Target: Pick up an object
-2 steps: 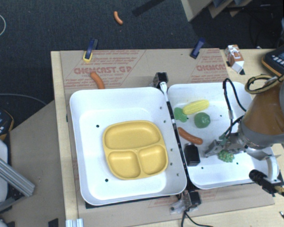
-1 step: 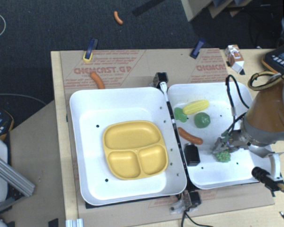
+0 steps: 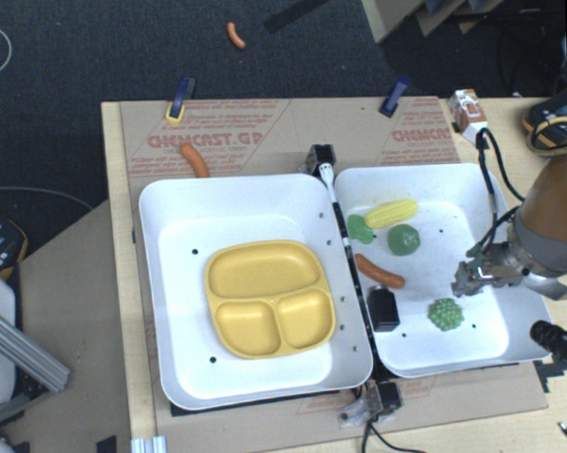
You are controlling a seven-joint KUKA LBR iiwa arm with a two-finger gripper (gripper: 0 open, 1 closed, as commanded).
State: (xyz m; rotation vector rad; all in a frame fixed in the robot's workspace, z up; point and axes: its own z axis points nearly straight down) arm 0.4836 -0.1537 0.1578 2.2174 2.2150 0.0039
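Hovering in the right bin (image 3: 476, 344), jaws (image 3: 472, 280) sit just above the green broccoli piece (image 3: 445, 314), can't tell their opening, nothing visibly held; drop straight down, centre on it, close before lifting

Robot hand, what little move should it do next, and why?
Probably a small shift toward the bin's near edge, then straight down. The gripper hangs in the right bin with nothing seen between its fingers, and the green broccoli lies just beside it, the nearest toy. The sausage, green ball and corn lie farther off.
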